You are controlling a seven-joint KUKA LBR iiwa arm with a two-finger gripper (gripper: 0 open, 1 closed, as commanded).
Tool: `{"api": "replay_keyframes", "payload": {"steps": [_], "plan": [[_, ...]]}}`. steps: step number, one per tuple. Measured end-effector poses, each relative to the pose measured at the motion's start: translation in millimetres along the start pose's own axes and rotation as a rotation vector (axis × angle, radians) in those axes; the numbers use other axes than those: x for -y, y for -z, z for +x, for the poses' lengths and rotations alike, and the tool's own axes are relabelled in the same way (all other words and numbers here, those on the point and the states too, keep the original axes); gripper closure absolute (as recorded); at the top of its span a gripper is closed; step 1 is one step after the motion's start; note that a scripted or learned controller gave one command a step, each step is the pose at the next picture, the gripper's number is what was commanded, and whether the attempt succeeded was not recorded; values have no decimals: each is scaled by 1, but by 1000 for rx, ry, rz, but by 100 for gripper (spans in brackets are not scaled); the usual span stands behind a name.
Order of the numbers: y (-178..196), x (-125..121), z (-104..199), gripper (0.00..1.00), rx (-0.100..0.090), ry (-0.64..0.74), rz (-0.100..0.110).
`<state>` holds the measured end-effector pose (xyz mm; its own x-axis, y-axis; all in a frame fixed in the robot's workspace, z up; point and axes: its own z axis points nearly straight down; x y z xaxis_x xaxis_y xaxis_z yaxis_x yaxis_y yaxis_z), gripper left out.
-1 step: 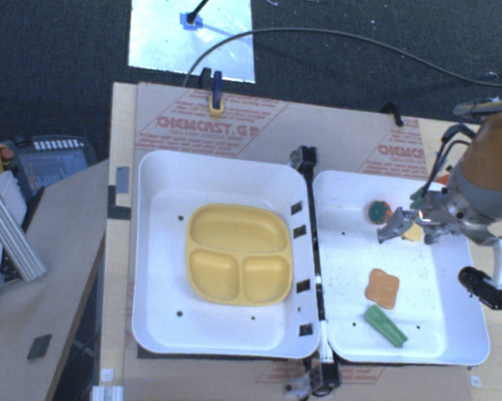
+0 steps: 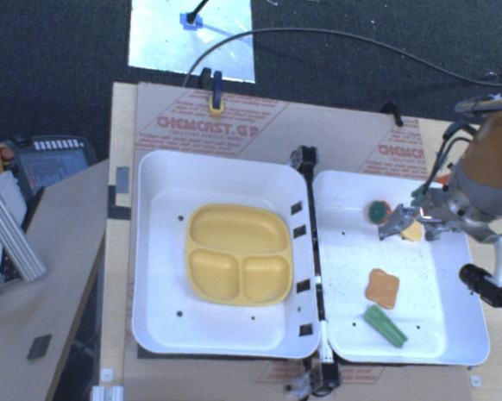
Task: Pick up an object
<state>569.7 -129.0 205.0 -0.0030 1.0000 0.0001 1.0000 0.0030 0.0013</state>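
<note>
Two white bins sit side by side on the desk. The left bin carries a yellow tray with three compartments, lying flat near the bin's centre.

The right bin carries four small items. A round green piece lies at about 11 o'clock in this bin. An orange piece lies near the bin's centre, and a green bar lies at 6 o'clock, just beside the orange piece and tilted across the floor. A pale yellow piece lies at about 1 o'clock, right of the round green piece.

The arm enters from 3 o'clock. Its end effector sits low over the right bin's upper part, between the round green piece and the pale yellow piece, its tips close to both. Whether it is released or clenched cannot be told from this angle, and no item is seen between its tips.

Outside the bins, a pendant lies at 9 o'clock on a side table, and a blue-and-yellow clamp grips the desk edge at 12 o'clock.
</note>
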Motion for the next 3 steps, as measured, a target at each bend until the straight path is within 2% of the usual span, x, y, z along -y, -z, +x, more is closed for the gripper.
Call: {"api": "replay_keyframes", "payload": {"steps": [3], "plan": [[-122, 2, 8, 0, -1, -2, 3]]}}
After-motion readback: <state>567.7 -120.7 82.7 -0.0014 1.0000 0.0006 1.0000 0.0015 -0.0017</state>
